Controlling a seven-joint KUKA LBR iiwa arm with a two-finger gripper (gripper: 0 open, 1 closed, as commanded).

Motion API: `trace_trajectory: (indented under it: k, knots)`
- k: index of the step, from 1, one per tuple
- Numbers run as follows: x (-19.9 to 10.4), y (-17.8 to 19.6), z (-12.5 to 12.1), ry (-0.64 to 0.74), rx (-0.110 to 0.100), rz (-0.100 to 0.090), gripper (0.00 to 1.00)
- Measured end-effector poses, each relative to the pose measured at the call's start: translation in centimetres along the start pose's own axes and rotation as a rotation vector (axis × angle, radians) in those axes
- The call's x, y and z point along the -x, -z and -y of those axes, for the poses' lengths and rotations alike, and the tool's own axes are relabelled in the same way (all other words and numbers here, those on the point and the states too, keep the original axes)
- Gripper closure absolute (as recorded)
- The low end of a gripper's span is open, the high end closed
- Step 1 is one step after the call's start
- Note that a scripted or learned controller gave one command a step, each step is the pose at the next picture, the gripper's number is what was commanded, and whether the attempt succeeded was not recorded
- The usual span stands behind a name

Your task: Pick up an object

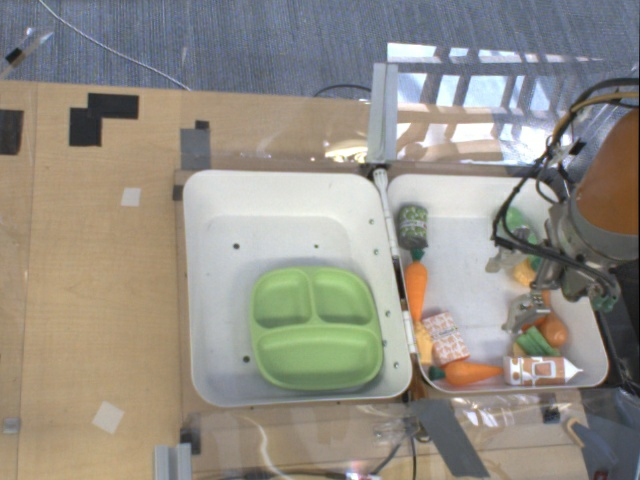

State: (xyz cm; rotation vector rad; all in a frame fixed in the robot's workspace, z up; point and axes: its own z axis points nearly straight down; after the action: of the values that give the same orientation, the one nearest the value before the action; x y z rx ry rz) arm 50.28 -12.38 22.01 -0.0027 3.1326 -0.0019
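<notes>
My gripper (pixel 531 306) hangs low over the right side of the right bin (pixel 460 193), under the grey arm with its orange band (pixel 610 193). Right below and beside it lie a red-orange round piece (pixel 555 331), a small green piece (pixel 534 344) and a yellow piece (pixel 523 270). I cannot see any of them held in the gripper. Further left in the same bin are a dark green can (pixel 412 224), an upright carrot (pixel 416 288), a pink patterned box (pixel 446 337), a second carrot (pixel 471 373) and a white bottle (pixel 541 371).
The left bin (pixel 215 218) holds a green divided plate (pixel 316 327). Black cables (pixel 520 230) loop off the wrist over the right bin. A metal post (pixel 382 118) stands behind the wall shared by the two bins.
</notes>
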Motion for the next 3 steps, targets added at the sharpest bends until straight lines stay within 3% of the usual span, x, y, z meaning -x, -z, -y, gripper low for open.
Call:
trace_trajectory:
  k: [1,2,3]
  knots:
    - [7.1,-12.4,-3.2,0.08,0.003,-0.001,0.0]
    - [13.7,-13.0,-1.7,0.069,0.0,-0.09,0.0]
    - [15.5,-13.2,-3.1,0.021,0.001,0.004,0.0]
